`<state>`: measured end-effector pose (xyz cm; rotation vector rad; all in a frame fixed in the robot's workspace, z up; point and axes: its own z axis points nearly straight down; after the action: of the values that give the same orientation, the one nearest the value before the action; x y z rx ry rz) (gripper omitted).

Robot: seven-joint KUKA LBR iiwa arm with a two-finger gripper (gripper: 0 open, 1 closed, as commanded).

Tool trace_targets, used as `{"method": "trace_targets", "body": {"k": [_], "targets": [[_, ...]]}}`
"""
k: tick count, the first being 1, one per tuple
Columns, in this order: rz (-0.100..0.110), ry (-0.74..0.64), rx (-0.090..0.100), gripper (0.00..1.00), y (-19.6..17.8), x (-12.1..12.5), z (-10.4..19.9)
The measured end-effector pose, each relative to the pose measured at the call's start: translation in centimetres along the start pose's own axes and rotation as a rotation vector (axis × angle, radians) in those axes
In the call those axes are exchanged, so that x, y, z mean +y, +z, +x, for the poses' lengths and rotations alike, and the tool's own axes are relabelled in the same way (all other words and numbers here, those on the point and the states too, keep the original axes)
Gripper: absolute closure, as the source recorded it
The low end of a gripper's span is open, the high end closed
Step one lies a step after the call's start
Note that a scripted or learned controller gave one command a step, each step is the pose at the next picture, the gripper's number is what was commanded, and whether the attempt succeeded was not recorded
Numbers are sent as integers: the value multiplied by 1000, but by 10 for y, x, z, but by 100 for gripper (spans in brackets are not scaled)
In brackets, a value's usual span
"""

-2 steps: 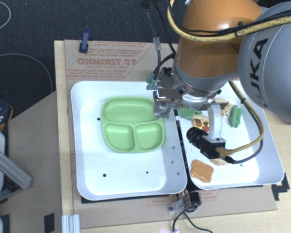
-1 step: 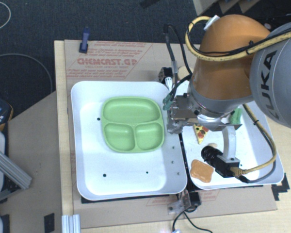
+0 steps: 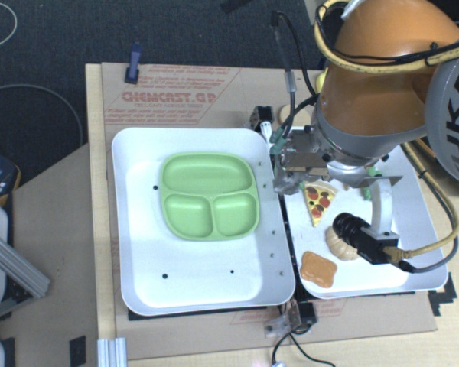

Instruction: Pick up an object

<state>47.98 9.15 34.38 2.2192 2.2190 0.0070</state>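
The right bin (image 3: pixel 421 205) holds a toy pizza slice (image 3: pixel 319 200), a beige bun-shaped toy (image 3: pixel 338 244) and a tan toast-like piece (image 3: pixel 318 269) near its front left. The arm's orange wrist (image 3: pixel 382 60) hangs over this bin and covers most of it. The gripper sits beneath the wrist, hidden from the camera, roughly above the back of the bin. A black fitting with a cable (image 3: pixel 361 238) lies partly over the bun toy.
The left bin (image 3: pixel 138 274) carries a light green divided plate (image 3: pixel 209 195) in its middle. A brown board (image 3: pixel 168 90) lies under both bins. Cables run behind the arm and a blue clip (image 3: pixel 133 63) sits at the board's back left corner.
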Motion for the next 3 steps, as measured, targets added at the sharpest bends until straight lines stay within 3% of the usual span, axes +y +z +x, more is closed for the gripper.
{"method": "trace_targets", "body": {"k": [1,2,3], "targets": [[-10,2,1,100,-109,1,-27],[13,-5,-1,100,-48,-1,24],[0,-9,3,100,-85,0,98]]}}
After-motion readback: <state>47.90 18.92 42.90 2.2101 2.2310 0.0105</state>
